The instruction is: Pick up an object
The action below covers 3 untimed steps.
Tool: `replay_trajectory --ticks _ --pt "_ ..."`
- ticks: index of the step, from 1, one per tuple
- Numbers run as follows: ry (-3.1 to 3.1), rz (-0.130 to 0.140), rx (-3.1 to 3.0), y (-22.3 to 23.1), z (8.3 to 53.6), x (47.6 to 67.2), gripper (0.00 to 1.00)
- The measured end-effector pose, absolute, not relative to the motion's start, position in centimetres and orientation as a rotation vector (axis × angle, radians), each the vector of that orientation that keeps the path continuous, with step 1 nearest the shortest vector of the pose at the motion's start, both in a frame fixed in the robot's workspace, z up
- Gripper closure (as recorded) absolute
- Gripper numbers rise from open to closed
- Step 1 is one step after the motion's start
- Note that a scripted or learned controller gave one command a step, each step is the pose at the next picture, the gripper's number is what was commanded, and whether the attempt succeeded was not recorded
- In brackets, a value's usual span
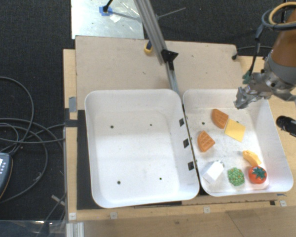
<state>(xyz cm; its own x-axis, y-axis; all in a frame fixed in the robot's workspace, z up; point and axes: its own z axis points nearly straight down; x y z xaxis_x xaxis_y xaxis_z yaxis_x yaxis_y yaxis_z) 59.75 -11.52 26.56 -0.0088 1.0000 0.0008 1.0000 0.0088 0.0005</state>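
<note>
- White plastic, two shallow bins side by side on my tabletop [113,63], which is a tan board; the left bin [96,107] and the right bin [278,181] touch along their inner walls.
- My tool [242,100] hangs over the far end of the right bin, near its back rim, below my grey wrist and the orange band.
- I cannot tell how the tool is set: it shows as a small grey shape from above. Nothing is visible held in it.
- Nearest to the tool is an orange-brown bread-like piece [219,118], lying just toward the near side and a little left of it, apart from the tool.
- A flat yellow square like a cheese slice [235,130] lies just beside that piece, on its right and slightly nearer the front.
- A second orange-brown ridged piece [205,141] sits by the right bin's inner wall, about halfway along it.
- A small yellow-orange item [251,157] lies toward the bin's right side, just behind a red tomato with a green top [257,175].
- A green bumpy item [236,177] is beside the tomato on its left, and a white block [214,171] sits further left, near the front corner.
- Black cables [19,127] trail over the dark floor left of the tabletop.
- A grey metal pole [153,23] slants across the far side down to the spot where the two bins meet.
</note>
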Motion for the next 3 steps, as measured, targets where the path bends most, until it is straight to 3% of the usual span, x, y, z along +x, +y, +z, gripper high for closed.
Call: replay_trajectory --ticks 2,3 --pt "-2.232 -0.002 -2.207 -1.7 24.8 57.8 1.00" --pt "-2.231 -0.001 -2.208 3.0 23.5 55.6 1.00"
